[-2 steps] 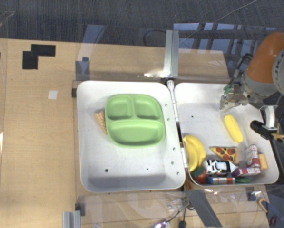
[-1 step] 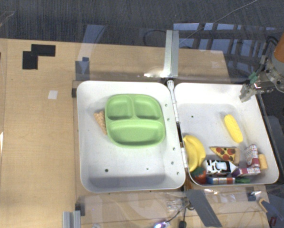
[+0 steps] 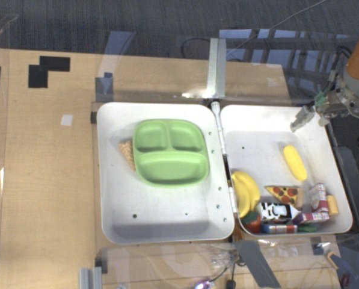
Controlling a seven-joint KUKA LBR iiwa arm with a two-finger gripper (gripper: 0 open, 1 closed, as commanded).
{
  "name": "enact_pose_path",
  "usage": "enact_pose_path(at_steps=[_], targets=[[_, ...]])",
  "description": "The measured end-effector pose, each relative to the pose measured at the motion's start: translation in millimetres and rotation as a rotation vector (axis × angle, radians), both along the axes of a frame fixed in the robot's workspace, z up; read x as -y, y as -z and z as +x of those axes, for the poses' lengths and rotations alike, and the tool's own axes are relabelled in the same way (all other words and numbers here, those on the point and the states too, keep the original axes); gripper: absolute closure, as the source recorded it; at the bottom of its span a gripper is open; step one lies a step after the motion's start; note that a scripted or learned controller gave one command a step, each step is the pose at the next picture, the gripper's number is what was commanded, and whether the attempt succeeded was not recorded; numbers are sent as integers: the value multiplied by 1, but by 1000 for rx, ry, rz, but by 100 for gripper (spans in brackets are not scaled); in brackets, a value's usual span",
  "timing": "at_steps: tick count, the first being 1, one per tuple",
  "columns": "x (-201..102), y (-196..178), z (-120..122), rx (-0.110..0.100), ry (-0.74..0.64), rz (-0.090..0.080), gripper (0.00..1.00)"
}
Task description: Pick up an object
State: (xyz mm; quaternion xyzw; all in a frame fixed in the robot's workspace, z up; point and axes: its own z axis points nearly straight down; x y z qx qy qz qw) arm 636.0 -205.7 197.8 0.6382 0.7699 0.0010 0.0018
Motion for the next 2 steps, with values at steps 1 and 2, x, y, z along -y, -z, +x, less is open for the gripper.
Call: enact_pose_path(at_steps=[1,2], targets=[[-4,30,-10,-2,-25,1,0],[-1,104,-14,1,-158,0,0]])
